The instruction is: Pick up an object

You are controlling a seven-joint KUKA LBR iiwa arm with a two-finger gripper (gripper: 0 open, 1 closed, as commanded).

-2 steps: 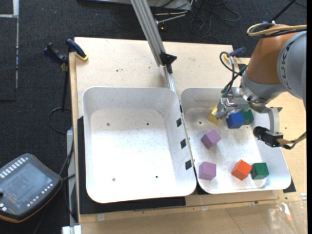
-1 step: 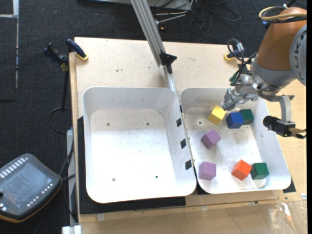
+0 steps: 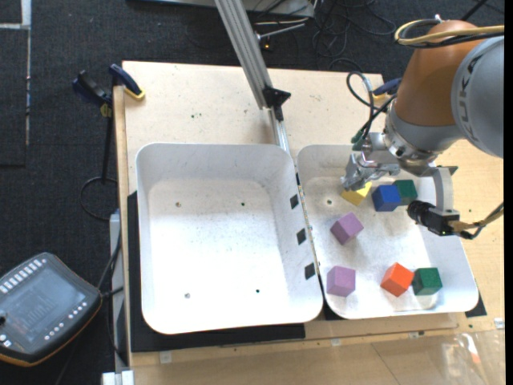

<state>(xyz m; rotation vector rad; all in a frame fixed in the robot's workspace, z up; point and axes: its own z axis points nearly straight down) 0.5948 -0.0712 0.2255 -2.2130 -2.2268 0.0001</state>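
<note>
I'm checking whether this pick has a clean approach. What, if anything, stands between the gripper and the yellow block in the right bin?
Nothing visible does. The gripper sits directly over the yellow block, at its top edge. The nearest neighbour, a blue block, lies just to the block's right, beside rather than between them.

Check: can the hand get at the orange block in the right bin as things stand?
Probably yes. The orange block lies uncovered near the right bin's front edge, top exposed. A green block touches one side, so a grasp across that side looks tight. The hand hangs over the yellow block.
</note>
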